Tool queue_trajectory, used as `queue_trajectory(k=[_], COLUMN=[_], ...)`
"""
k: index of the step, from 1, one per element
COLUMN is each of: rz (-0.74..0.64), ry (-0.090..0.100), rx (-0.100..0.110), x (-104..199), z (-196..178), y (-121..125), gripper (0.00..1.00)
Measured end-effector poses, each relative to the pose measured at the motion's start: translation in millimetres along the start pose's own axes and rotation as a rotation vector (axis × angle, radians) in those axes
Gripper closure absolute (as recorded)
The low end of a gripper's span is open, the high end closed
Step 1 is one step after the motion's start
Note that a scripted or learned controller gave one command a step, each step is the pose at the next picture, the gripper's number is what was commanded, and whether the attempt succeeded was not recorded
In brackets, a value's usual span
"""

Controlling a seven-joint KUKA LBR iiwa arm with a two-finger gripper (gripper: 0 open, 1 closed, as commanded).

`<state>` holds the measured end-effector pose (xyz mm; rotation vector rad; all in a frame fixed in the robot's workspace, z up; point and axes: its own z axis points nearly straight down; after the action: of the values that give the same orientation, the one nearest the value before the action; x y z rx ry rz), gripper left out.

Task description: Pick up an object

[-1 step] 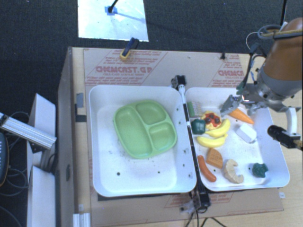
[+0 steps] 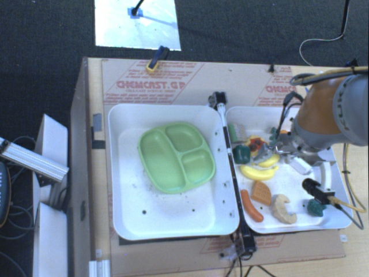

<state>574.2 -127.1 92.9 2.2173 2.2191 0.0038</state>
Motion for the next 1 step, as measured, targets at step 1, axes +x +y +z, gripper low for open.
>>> queue_trajectory(k=[1], rz=[-0.001], ry=[0.001], rx=[-0.002], x=[0.5], z=[-11.1], y=[1.2], gripper=[1.0])
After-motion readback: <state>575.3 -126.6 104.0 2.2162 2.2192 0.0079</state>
